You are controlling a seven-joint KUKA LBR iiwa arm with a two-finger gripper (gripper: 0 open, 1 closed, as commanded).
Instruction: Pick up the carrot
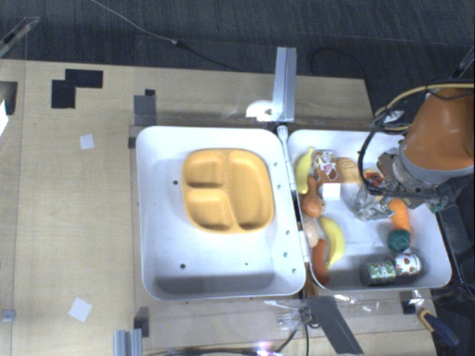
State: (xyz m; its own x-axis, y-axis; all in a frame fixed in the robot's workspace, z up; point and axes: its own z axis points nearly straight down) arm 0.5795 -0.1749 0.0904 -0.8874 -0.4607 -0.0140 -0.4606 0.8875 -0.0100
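Observation:
The carrot (401, 216) is a short orange piece with a dark green top (398, 239). It lies toward the right side of the right bin (438, 277). My gripper (373, 205) hangs low in that bin just left of the carrot, beneath the grey wrist and orange band (445, 132). Its metal tip appears to sit beside the carrot, not around it. Nothing is visibly held.
The right bin also holds two bananas (303, 169) (334, 240), a white block (330, 191), a snack packet (324, 163), a can lying down (391, 268) and a reddish vegetable (320, 261). A yellow divided plate (226, 190) sits in the left bin (159, 258).

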